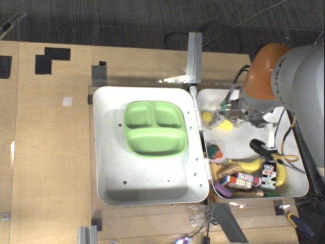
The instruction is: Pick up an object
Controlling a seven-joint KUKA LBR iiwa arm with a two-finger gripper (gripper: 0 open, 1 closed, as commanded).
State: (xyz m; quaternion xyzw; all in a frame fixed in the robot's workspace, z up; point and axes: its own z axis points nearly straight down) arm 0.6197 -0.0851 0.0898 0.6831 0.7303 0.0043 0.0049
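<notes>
Camera view: green divided plate (154,127) fills the left bin (104,177); banana (254,165) and boxes crowd the right bin's six o'clock. Gripper (223,117) hangs over a yellow object (217,122) at ten o'clock there, grip state unreadable

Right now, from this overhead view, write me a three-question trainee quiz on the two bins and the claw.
1. True or false: the green sectioned plastic plate lies in the right-hand white bin.
2. Which bin is the claw over? A) left B) right
3. Fill in: the curved yellow banana lies near the right bin's ____ edge in the view.

Key: 1 false, it lies in the left white bin; 2 B; 3 lower.
</notes>
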